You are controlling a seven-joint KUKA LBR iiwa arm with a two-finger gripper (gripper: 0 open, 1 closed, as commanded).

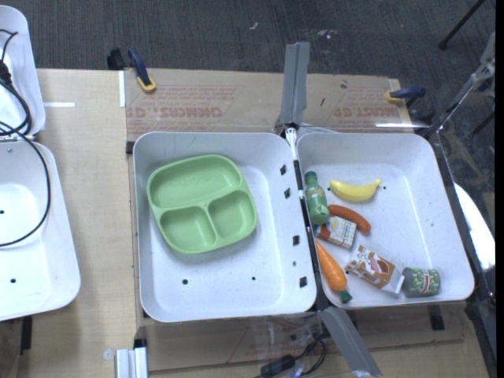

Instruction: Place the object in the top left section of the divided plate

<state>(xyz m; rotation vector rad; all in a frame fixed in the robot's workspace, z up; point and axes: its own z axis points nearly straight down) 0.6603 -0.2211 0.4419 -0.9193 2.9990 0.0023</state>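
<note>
The left bin (157, 290) holds a green divided plate (202, 203), lying flat and slightly rotated. The plate has one long section along its upper edge and two smaller sections below it; all three hold nothing.

The right bin (441, 211) holds the loose objects, grouped toward its left wall and lower edge:
- a green bottle (316, 198), lying just beside the divider between the bins;
- a yellow banana (354, 189), to the right of the bottle;
- a reddish sausage (350, 216), below the banana;
- a small juice carton (340, 232), touching the sausage;
- an orange carrot (331, 271), lying along the left wall;
- a printed snack packet (371, 268), right of the carrot;
- a green can (422, 282), on its side near the lower right corner.

State of the hand: cannot be determined. No object rests on the plate.

Both bins sit on a cardboard-covered surface (205, 101).
</note>
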